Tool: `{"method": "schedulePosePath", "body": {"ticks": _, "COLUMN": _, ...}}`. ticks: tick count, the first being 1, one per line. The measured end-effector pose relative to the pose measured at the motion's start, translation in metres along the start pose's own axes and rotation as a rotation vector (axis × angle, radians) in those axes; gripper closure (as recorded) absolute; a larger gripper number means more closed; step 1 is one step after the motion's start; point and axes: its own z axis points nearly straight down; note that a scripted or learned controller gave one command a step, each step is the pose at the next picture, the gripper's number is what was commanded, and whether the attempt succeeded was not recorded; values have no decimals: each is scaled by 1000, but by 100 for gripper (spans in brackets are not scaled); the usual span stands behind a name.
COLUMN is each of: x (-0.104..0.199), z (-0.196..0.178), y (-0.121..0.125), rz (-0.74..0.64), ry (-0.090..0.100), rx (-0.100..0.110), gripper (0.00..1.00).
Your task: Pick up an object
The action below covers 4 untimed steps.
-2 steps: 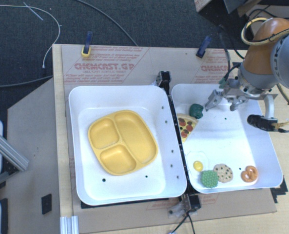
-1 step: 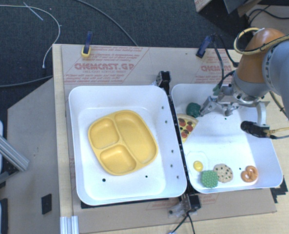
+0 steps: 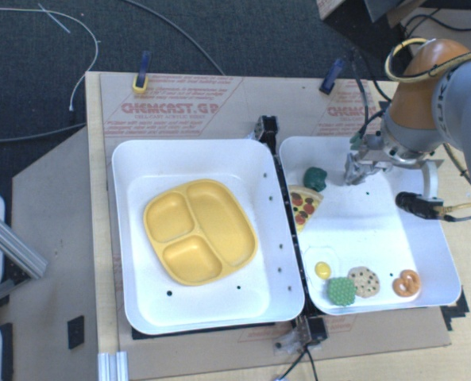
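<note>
Nearest the camera, along the front wall of the right bin [image 3: 438, 280], four small things sit in a loose row: a green bumpy ball [image 3: 341, 290] at about 7 o'clock in that bin, a speckled cookie [image 3: 364, 281] touching its right side, a small yellow piece [image 3: 322, 271] just up-left of them, and a pretzel [image 3: 407, 283] apart at 5 o'clock. They lie scattered, as loose things do in a bin, and any of them could serve as the object to pick.

In the left bin [image 3: 132, 165] a yellow divided plate [image 3: 199, 230] lies flat near the middle, turned a little off square, its three hollows bare. It looks too broad and flat for an easy pinch.

Farther back in the right bin, against the shared wall at about 9 o'clock, a pizza slice [image 3: 304, 204] lies flat, and a dark green lump [image 3: 315, 178] sits just beyond it, touching or nearly so.

At about 12 o'clock in that bin the tool [image 3: 356, 175] hangs low over bare white floor, near the green lump but apart from it, with nothing visible between its fingers. I cannot tell whether the fingers are spread or pressed together. The arm [image 3: 426, 94] leans in from 2 o'clock, so the green lump seems its likeliest target. Both bins rest on the cardboard-covered table [image 3: 179, 109].
</note>
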Motion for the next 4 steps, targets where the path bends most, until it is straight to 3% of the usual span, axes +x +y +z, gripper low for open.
{"method": "schedulePosePath", "body": {"ticks": 2, "x": 7, "z": -93, "y": 1, "rz": -1, "ry": -2, "rx": -6, "gripper": 100}}
{"method": "schedulePosePath", "body": {"ticks": 3, "x": 7, "z": -118, "y": 3, "rz": 0, "ry": -2, "rx": -4, "gripper": 100}}
{"method": "schedulePosePath", "body": {"ticks": 4, "x": 46, "z": -124, "y": -16, "rz": -3, "ry": 1, "rx": 3, "gripper": 100}}
